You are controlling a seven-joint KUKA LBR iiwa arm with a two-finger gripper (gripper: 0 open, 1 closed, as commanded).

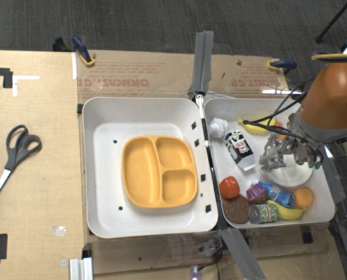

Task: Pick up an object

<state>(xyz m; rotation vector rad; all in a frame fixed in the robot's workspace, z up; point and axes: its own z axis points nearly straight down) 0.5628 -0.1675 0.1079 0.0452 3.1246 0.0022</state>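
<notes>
My gripper hangs low over the right bin, near its right side, just above a pale round object. Left of it lies a black-and-white carton, with a white crumpled item beyond that. A yellow banana lies at the bin's back, partly under the arm's cables. Along the front sit a red tomato, a brown disc, a purple item, a blue bottle, a can, an orange and a yellow piece.
The left bin holds a yellow divided plate. Scissors lie on the wooden bench at the left. A grey divider post stands between the bins at the back. The arm's orange band looms over the right bin's far corner.
</notes>
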